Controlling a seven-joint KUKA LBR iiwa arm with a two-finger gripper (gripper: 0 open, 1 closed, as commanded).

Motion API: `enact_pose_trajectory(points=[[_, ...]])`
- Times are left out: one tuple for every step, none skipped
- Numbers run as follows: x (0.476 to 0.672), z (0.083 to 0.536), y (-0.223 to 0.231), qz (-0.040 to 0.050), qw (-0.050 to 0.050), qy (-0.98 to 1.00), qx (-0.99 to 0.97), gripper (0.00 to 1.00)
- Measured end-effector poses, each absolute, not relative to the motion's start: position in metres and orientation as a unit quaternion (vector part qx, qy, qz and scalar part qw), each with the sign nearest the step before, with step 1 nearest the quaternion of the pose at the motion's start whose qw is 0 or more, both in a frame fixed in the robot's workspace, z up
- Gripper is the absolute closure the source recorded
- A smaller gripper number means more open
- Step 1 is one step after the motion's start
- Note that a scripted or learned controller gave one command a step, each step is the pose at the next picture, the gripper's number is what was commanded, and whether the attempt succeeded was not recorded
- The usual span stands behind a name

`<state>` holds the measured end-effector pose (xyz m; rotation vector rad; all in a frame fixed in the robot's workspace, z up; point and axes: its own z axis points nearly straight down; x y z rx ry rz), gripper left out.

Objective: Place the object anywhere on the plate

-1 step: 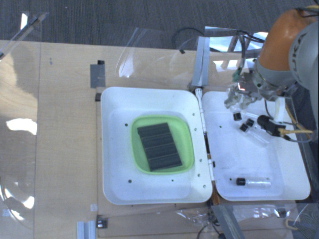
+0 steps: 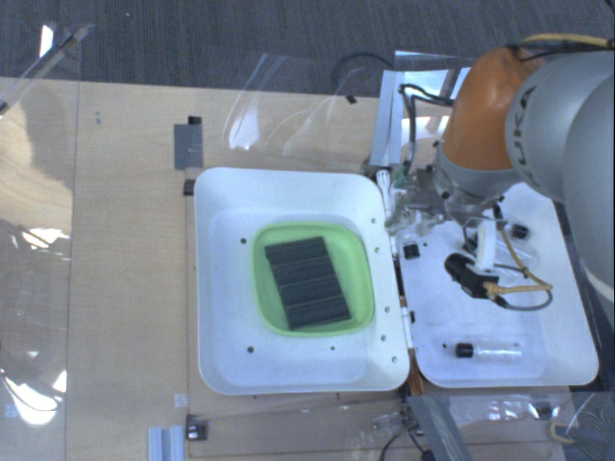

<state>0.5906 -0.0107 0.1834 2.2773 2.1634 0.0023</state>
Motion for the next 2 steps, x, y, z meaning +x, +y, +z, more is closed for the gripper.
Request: enact_pose_trajectory(points=[[0.5669, 0.1834, 0.0906, 0.0007, 0.000, 0.712, 0.703, 1.00], [0.5671, 0.1836, 0.0897, 0.0008, 0.000, 0.711, 0.703, 0.00]])
